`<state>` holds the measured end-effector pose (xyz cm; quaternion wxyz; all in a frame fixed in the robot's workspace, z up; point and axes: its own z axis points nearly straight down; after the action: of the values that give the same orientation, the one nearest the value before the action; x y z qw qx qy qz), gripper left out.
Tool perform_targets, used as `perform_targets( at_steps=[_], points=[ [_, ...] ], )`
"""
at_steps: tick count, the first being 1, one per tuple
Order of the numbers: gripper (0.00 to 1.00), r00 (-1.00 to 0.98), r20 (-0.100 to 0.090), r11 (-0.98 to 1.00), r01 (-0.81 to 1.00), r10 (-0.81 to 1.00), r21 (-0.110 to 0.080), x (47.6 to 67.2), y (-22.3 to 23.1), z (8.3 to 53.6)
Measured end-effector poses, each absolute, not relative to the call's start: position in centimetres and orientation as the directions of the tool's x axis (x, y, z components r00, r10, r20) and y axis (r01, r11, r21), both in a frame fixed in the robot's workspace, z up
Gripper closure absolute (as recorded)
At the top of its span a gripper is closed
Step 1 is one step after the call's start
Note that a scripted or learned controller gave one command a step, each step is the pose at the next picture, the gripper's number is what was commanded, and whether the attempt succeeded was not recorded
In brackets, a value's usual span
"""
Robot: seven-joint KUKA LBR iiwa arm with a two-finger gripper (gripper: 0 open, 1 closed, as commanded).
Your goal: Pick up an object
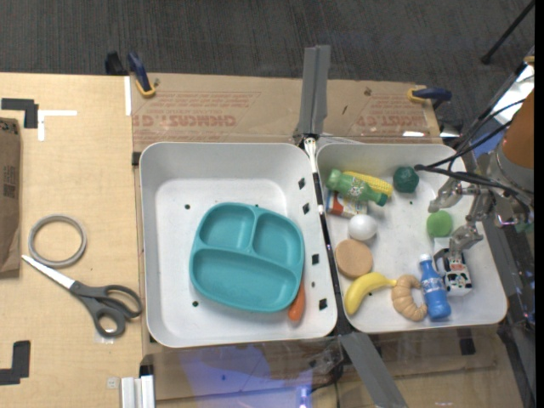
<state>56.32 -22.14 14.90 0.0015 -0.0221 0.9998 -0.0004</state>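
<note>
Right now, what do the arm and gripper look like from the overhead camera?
The arm shows an orange band at the right edge, with dark cables and a blue one running along it. The gripper is bare silvery metal with thin linkages.

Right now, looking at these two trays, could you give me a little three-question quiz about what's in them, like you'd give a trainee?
1. True or false: the teal divided plate lies in the right bin.
2. Which object lies nearest the banana? A) dark green ball B) tan round disc C) scissors
3. Fill in: the roll of tape sits outside the bins, on the bench, just above the ____.

Key:
1. False; it lies in the left bin.
2. B
3. scissors
</note>
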Motion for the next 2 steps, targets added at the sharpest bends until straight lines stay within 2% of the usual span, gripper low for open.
perform_targets(
  at_steps=[1,2],
  points=[
    [0.00,-0.996,-0.016,0.996,-0.090,-0.090,-0.006,54.8,-20.6,10.7],
    [0.00,-0.998,-0.061,1.000,-0.009,-0.011,-0.018,51.4,-20.9,10.9]
  ],
)
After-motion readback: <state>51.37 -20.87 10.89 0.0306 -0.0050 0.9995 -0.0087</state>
